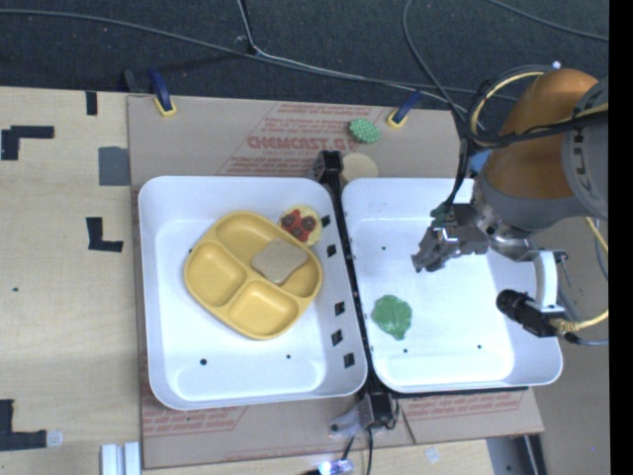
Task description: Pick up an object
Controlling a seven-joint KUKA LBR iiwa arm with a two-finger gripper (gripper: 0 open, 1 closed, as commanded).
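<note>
While the gripper (pixel 431 255) hangs over the right bin (pixel 495 364), and I cannot tell how it is set, the green toy (pixel 392 316) lies just below, so it should go straight down over the toy's middle.

1. You see two shallow white bins side by side: the left bin (pixel 163 295) and the right bin (pixel 495 364), their inner walls touching along a black divider (pixel 341 265).
2. Both bins rest on a brown cardboard sheet (pixel 237 137) printed with red lettering.
3. The sheet lies on a light wooden bench (pixel 59 315) marked with dark tape pieces (pixel 99 234).
4. Two blue-and-yellow clamps (pixel 161 95) (pixel 404 111) sit at the sheet's far edge.
5. A small green knobbly piece (pixel 364 129) lies on the cardboard beyond the bins.
6. Dark carpet (pixel 99 28) crossed by cables (pixel 297 62) lies beyond the bench.
</note>
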